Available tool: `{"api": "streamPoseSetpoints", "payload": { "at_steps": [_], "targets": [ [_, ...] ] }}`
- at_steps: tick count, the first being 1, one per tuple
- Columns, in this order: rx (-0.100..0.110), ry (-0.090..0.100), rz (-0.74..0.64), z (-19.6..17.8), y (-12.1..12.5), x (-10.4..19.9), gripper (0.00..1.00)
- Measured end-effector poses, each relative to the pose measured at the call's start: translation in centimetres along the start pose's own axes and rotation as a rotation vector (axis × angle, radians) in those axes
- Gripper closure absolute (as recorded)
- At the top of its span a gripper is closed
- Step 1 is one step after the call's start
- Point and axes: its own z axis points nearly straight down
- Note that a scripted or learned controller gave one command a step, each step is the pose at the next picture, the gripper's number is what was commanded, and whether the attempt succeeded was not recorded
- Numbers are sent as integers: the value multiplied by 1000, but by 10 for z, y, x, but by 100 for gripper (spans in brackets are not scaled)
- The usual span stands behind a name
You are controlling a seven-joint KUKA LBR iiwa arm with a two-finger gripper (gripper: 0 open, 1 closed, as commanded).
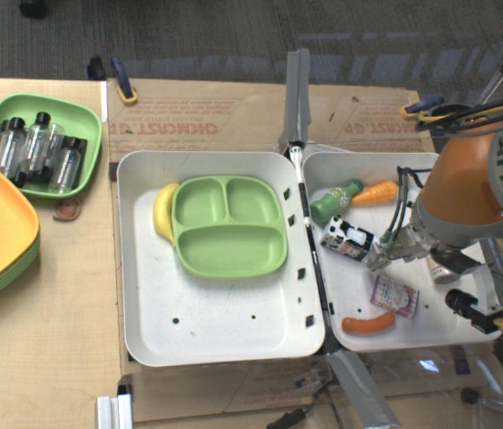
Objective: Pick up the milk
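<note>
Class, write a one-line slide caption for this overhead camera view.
Claw hovers beside the milk carton in the right bin.

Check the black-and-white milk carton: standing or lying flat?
Lying flat: the black-and-white milk carton rests on its side on the right white bin's floor.

Gripper (pixel 383 256) low, arm (pixel 465 190) bent over

In the right white bin (pixel 358 340), a green plastic bottle (pixel 333 200), an orange carrot (pixel 376 193) and a pink crinkled packet (pixel 394 295) crowd the black-and-white milk carton (pixel 349 239). Bare floor lies along the bin's left wall.
</note>
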Motion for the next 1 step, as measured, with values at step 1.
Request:
{"api": "streamPoseSetpoints", "payload": {
  "at_steps": [1],
  "targets": [
    [3,1,125,10,2,10,100]
  ]
}}
